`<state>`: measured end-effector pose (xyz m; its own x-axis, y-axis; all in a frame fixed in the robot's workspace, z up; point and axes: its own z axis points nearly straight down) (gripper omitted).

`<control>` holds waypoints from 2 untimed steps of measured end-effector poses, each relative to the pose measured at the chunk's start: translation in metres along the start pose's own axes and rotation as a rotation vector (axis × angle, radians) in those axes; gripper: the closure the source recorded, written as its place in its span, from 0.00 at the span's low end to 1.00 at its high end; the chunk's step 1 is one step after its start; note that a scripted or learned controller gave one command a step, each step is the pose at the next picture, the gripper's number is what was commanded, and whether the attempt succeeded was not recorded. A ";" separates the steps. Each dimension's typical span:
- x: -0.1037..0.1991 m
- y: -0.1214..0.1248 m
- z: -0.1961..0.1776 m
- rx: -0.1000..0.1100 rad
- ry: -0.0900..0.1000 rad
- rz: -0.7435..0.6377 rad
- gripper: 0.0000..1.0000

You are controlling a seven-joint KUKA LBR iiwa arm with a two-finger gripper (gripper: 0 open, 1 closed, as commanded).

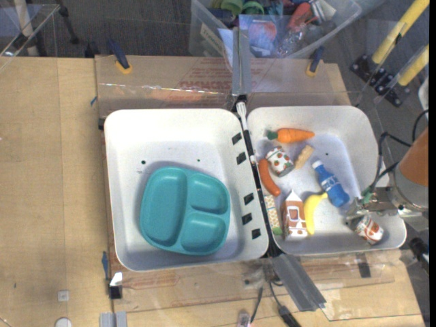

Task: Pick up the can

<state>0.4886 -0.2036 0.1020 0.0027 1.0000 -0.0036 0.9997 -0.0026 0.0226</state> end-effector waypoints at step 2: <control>0.049 0.042 -0.061 0.024 0.003 0.020 0.00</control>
<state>0.5298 -0.1546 0.1633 0.0225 0.9997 -0.0001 0.9997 -0.0225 -0.0013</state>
